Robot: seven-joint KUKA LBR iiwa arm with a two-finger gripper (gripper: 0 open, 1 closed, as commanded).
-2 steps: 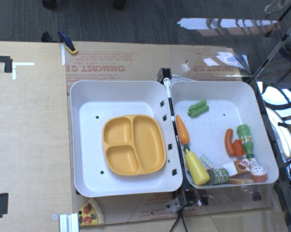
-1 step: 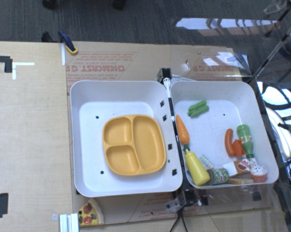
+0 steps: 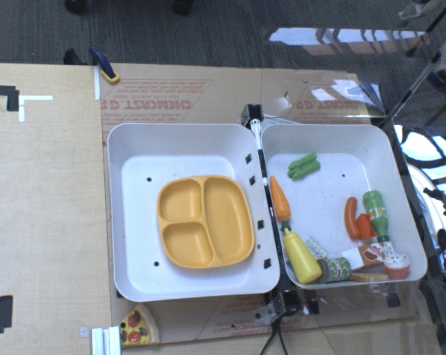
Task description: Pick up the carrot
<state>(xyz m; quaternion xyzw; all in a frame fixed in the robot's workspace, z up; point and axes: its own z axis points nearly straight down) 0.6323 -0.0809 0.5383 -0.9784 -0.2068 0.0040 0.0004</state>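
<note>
1. Two shallow white bins sit side by side on the bench; the left bin (image 3: 126, 198) and the right bin (image 3: 400, 191) touch along their shared inner walls.
2. The carrot (image 3: 279, 199) lies in the right bin, hard against its left wall, about midway along that wall. It is orange, lying lengthwise along the wall, free of any grip.
3. Just below the carrot, toward the near-left corner of the right bin, lies a yellow squeeze bottle (image 3: 301, 257); its tip is close to the carrot's lower end.
4. A green pea pod (image 3: 304, 166) lies near the far wall of the right bin, apart from the carrot.
5. A red sausage (image 3: 351, 217) and a green bottle (image 3: 375, 209) lie toward the right wall; a cupcake (image 3: 395, 262) and other small items, too cluttered to identify, crowd the near-right corner.
6. The left bin holds a yellow divided plate (image 3: 205, 221) with three compartments, roughly central.
7. Gripper state: cannot be determined from this view.
</note>
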